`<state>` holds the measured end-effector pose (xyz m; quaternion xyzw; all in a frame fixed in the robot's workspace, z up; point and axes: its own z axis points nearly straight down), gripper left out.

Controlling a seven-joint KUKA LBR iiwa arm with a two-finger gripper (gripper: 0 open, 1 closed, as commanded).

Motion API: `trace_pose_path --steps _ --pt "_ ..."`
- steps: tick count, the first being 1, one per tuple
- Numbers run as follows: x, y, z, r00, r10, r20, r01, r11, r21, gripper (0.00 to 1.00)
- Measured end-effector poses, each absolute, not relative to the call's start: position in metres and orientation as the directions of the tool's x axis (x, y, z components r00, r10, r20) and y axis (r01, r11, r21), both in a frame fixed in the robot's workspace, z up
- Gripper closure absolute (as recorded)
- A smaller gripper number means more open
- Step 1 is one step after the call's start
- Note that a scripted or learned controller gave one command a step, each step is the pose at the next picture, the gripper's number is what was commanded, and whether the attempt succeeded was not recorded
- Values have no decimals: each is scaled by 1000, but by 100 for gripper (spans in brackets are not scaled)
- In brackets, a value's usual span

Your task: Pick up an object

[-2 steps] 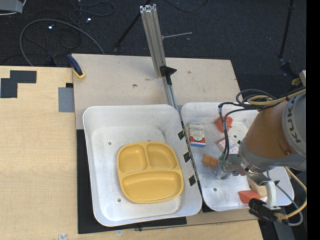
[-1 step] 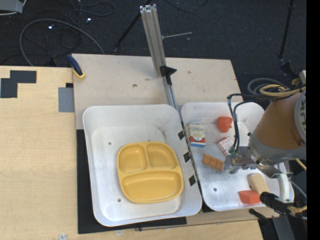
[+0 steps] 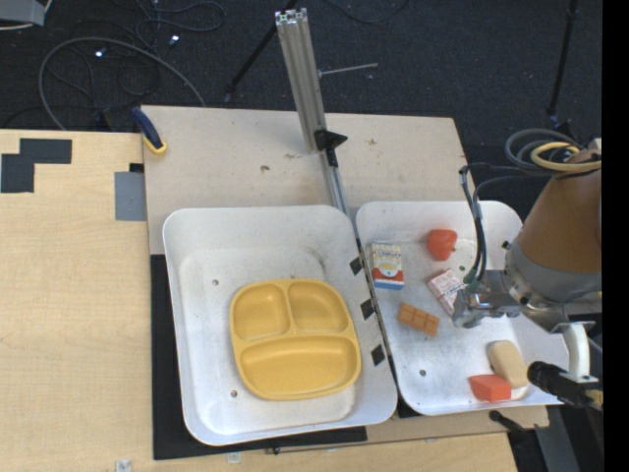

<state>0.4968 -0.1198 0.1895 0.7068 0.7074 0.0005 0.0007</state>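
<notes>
We look down from one fixed camera set high above the pale wooden bench (image 3: pixel 393 150), slanting onto the two shallow white plastic bins (image 3: pixel 197 264) at middle distance; the grey-and-orange arm (image 3: pixel 560 234) enters right of those bins.

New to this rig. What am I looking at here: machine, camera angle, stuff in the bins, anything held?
One fixed camera looks down at a slant on a bench with two shallow white bins. The grey arm with an orange band reaches in from the right; it is a KUKA iiwa. Its claw hangs low over the right bin, close to a small pink packet. The view does not settle whether anything is between its fingers.

The left bin holds a yellow divided tray. The right bin also holds a small white carton, a red-orange piece, a brown block, a tan roll-like item and a red block. The job is to pick one up.
</notes>
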Motion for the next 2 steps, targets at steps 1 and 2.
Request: trace_pose_path --steps 1,2 --pt "498 -120 238 -1 1000 -1 1000 1 3 100" --pt "499 -67 225 -5 1000 3 1000 5 -4 100"
